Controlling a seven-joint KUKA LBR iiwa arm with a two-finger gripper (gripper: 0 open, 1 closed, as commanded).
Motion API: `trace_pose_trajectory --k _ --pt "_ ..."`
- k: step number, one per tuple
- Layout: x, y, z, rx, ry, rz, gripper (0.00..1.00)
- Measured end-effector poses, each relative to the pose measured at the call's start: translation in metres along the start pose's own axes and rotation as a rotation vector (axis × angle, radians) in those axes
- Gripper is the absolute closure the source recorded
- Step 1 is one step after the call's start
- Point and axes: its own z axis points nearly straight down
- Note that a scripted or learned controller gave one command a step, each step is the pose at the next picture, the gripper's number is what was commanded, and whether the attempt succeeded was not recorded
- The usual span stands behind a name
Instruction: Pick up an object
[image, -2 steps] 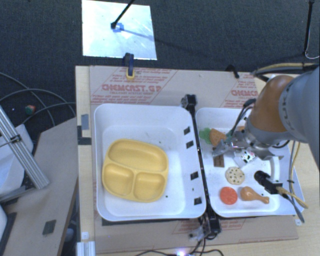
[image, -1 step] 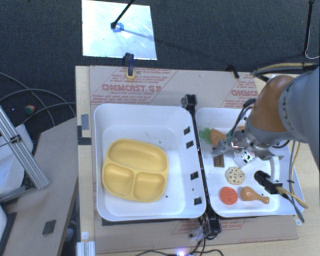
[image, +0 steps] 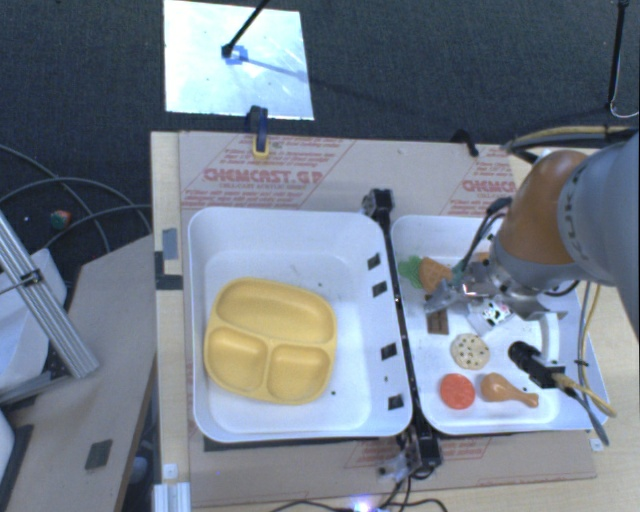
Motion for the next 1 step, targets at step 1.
trace_pose_trajectory --k 1 --pt "0.0 0.0 0.0 0.0 0.0 0.0 0.0"
